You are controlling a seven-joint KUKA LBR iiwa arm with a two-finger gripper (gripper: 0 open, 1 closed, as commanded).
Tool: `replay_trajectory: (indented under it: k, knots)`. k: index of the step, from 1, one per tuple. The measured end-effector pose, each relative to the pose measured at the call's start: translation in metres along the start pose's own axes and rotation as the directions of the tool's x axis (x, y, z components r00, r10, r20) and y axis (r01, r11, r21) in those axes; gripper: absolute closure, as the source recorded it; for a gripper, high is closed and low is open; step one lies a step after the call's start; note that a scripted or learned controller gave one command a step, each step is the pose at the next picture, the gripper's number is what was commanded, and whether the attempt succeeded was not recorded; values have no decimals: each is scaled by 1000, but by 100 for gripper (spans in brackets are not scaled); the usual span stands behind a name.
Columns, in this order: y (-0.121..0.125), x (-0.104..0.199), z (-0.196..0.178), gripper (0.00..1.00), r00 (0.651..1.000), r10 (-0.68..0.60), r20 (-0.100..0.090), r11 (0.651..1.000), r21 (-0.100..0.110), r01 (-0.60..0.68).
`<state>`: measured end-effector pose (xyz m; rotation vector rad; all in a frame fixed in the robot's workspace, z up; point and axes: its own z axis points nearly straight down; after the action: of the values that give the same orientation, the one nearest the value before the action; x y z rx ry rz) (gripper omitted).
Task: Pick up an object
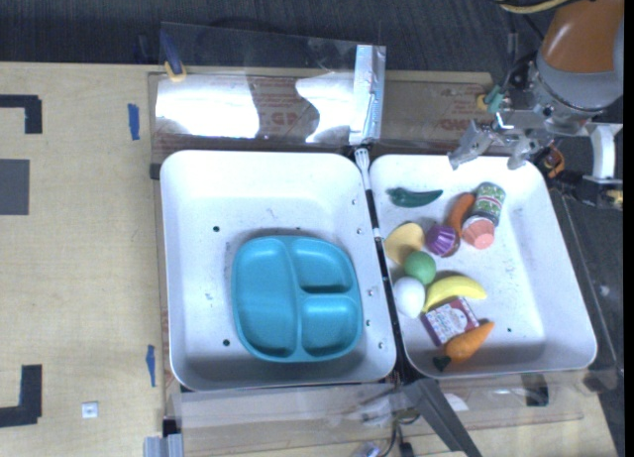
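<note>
Camera view, gripper [492, 153]: grey metal, upper right of the frame, over the right bin's back rim; its two fingers stand apart, gripping nothing.
Right white plastic bin [565, 277]: toy foods huddled left of centre — glossy yellow banana [456, 289], smooth white egg [408, 296], orange carrot [470, 339], dark green chilli [414, 195], small labelled can [482, 215].
Left white bin [198, 197]: teal three-compartment plastic tray [295, 295].
Bench [69, 267]: pale wood.

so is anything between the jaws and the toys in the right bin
Nothing visible does. The gripper sits above the right bin's back edge, open. The can and the upper carrot lie just below it, uncovered.
</note>
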<state>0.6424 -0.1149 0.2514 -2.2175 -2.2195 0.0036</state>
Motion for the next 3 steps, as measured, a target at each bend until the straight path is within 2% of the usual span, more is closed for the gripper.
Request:
replay_trajectory:
  k: [1, 2, 3]
  knots:
    - [-4, -35, 128, 0, 991, -133, 9, 991, -27, 134]
    - [15, -31, 166, 0, 995, -96, 1, 995, -6, 96]
    - [16, -30, 156, 100, 995, -96, 1, 995, -11, 96]
